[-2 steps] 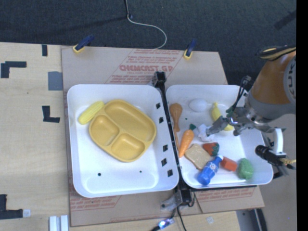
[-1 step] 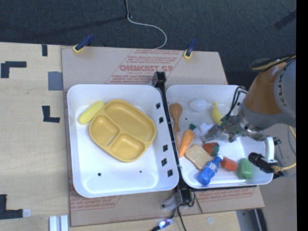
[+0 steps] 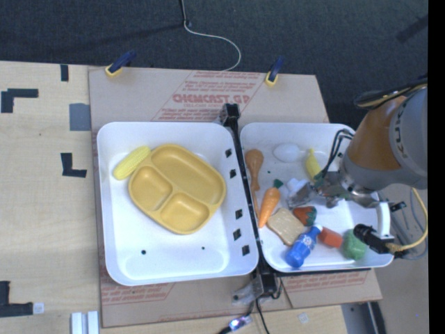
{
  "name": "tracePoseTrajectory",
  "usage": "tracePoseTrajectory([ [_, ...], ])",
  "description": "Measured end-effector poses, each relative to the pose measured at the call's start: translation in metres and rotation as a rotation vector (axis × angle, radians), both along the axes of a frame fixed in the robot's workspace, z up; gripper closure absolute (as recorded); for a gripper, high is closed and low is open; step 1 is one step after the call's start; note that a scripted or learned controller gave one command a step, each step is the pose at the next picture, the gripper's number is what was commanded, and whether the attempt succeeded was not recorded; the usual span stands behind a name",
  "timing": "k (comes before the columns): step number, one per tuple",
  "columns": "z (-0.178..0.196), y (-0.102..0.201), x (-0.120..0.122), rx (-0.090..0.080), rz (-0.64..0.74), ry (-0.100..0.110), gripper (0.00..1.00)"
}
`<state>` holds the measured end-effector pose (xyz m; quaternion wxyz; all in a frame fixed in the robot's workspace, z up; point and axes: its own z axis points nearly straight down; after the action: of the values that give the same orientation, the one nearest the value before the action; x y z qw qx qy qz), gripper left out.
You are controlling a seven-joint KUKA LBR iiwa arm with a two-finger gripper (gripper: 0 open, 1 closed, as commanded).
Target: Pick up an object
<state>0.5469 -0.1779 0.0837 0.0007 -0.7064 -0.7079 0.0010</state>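
My gripper (image 3: 304, 196) reaches down into the right bin (image 3: 327, 129), in the middle of its pile of toy food. Just left of it lies an orange carrot (image 3: 268, 204) with a green top. A small red piece (image 3: 304, 215) sits right beneath it, touching or nearly so. In front lie a slice of toast (image 3: 284, 226) and a blue bottle (image 3: 300, 249). A yellow piece (image 3: 312, 163) and a white egg (image 3: 286, 152) lie behind the gripper. The gripper's tips are lost among the objects.
A brown drumstick (image 3: 254, 164) lies by the divider. An orange-red piece (image 3: 332, 239) and a green one (image 3: 354, 248) sit at the right bin's front right. The left bin (image 3: 167, 266) holds a yellow divided tray (image 3: 177, 186) and a corn cob (image 3: 131, 162).
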Motion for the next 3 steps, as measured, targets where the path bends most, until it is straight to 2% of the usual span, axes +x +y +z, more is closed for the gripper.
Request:
tracePoseTrajectory([
  [1,0.011,0.0,0.0,-0.002,0.0,-0.002,1.0],
  [2,0.067,-0.005,-0.008,0.0,-0.002,-0.004,1.0],
  [3,0.112,-0.011,-0.005,-0.001,-0.002,-0.005,1.0],
])
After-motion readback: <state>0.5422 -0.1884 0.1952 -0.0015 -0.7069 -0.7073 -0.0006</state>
